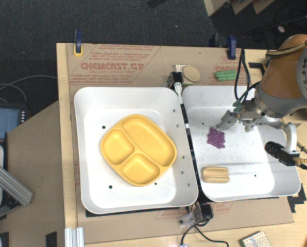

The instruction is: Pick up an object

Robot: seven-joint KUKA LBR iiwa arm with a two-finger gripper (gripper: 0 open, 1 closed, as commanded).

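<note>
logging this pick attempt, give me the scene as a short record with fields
left bin: holds a yellow divided plate, three compartments
right bin: holds a purple grape bunch and a tan bread roll
gripper: over the right bin, just up and right of the grape bunch
held: nothing visible in the jaws
bench: a green object lies behind the right bin

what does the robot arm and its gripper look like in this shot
The arm is a bulky rounded body, grey, with a wide orange band around it above the wrist. Thin black cables run down beside it toward the wrist. The gripper is a small grey metal piece with two slim fingers, over the right bin.
</note>
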